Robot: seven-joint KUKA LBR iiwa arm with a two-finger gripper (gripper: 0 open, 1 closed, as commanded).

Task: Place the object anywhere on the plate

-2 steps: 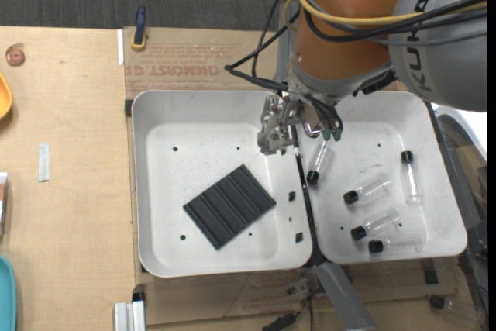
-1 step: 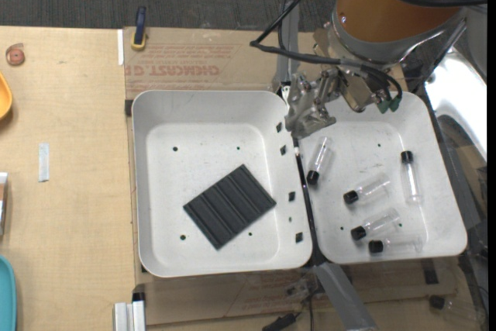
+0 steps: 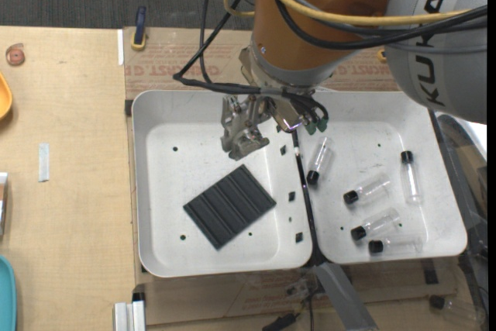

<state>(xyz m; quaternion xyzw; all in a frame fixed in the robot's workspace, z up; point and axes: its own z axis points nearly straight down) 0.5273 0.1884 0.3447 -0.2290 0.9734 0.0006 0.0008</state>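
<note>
Gripper (image 3: 246, 142) is hung over the left bin's (image 3: 155, 244) far edge above the ribbed dark plate (image 3: 230, 206), its grip unreadable, while capped vials (image 3: 318, 160) are left in the right bin (image 3: 434, 240).

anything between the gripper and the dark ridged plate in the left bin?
Nothing visible. The gripper hangs over the left bin, just above the ridged plate, with bare bin floor between. The vials all lie in the right bin.
</note>
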